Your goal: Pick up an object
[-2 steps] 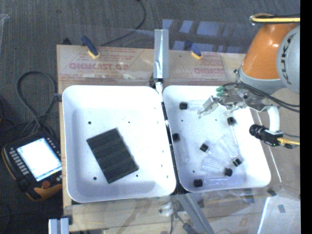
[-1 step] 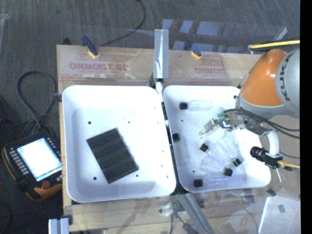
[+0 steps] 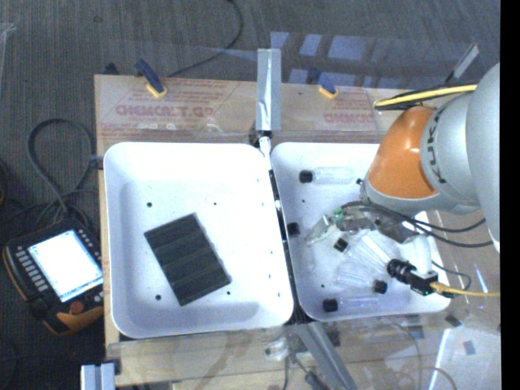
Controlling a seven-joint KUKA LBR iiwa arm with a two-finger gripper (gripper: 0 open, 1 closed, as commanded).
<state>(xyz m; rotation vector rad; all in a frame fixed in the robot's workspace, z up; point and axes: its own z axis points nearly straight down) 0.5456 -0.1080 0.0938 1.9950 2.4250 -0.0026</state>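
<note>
Left bin (image 3: pixel 122 218): one dark ribbed slab (image 3: pixel 187 258) lying flat, turned at a slant, near the middle of the floor and apart from every wall; I judge it stiff and fairly light, but it sits flush on the bin floor, so fingers would have to close across its narrow width along the long edges, and the grooved top may give some bite. Right bin (image 3: pixel 288 291): a loose heap of clear plastic tubes (image 3: pixel 366 258) with small black caps (image 3: pixel 329 305), some touching and crossing each other near the middle, one tube along the far wall, another along the near wall. I read these as very light, hard and slippery, round enough to roll or squirt out of a pinch; I'd take one across its barrel at mid-length, not at the cap, and favour a tube lying clear of the heap, like the one by the near wall. The gripper (image 3: pixel 357 218) is down over the heap in the right bin, under the orange band (image 3: pixel 402 161); the wrist body hides the fingertips, so I cannot tell whether the hand is spread or closed, nor whether anything sits between them. Clear plastic against white floor makes edges hard for me to trace
</note>
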